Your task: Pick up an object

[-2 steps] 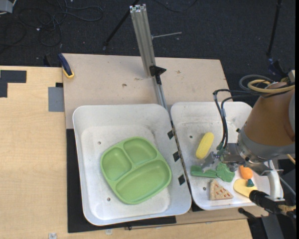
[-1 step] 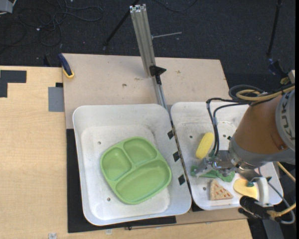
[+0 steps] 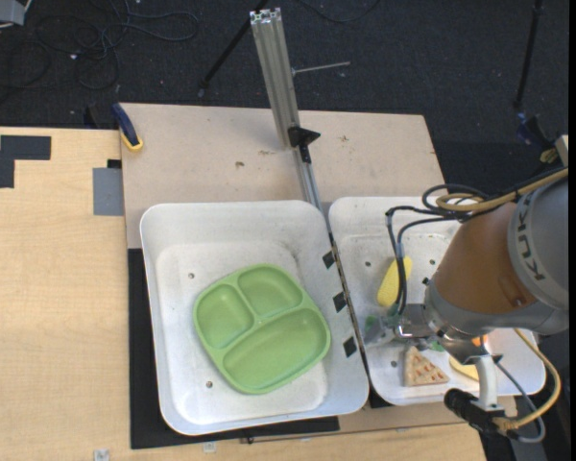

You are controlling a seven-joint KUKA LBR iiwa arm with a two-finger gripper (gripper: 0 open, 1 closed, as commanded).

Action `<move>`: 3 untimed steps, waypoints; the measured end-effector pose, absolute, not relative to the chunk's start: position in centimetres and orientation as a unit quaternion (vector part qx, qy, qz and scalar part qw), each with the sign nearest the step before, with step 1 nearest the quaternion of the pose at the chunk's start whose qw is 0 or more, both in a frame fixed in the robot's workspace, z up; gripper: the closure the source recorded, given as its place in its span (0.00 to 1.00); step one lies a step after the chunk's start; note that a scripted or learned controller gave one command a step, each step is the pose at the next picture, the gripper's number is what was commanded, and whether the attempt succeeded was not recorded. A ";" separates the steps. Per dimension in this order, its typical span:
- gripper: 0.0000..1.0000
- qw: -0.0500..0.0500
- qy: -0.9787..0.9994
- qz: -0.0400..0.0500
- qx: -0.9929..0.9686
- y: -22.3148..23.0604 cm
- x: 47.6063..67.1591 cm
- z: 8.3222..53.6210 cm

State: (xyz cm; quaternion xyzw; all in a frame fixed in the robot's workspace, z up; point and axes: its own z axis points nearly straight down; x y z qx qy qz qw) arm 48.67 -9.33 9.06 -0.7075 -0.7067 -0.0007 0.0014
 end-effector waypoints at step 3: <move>1.00 -0.001 -0.707 -0.001 -0.707 -9.8 49.2 21.9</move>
